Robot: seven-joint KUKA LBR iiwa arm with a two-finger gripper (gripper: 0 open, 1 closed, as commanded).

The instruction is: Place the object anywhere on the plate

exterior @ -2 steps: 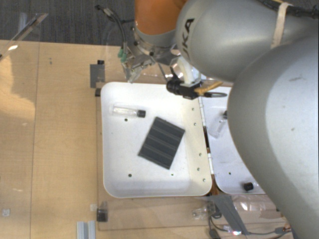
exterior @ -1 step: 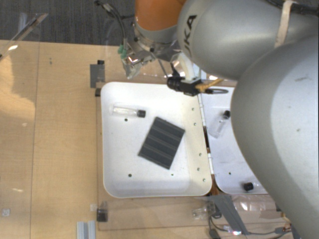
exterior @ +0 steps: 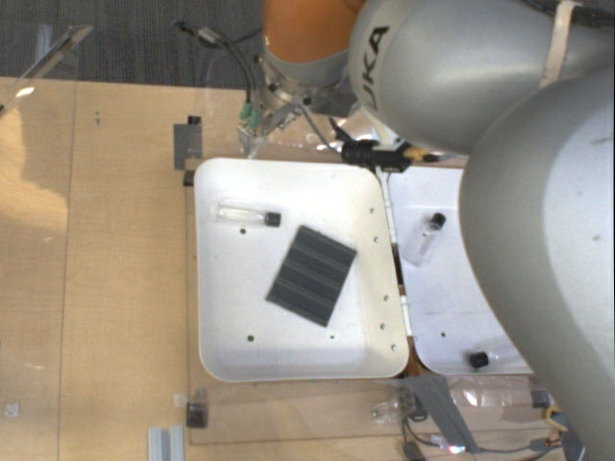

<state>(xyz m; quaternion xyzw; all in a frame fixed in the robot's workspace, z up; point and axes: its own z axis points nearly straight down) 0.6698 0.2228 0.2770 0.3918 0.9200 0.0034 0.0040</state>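
Observation:
A dark grey ridged plate (exterior: 311,275) lies tilted in the middle of the left bin (exterior: 221,344). A clear vial with a black cap (exterior: 246,216) lies on its side in the far left part of that bin, apart from the plate. My gripper (exterior: 254,133) hangs over the far rim of the left bin, beyond the vial, under the orange wrist band. The arm's grey body hides much of the right side.
The right bin (exterior: 452,296) holds a second clear vial with a black cap (exterior: 426,236) and a small black piece (exterior: 478,360) near its front. Black brackets stand at the left bin's corners. Cables lie along the bench's front right edge.

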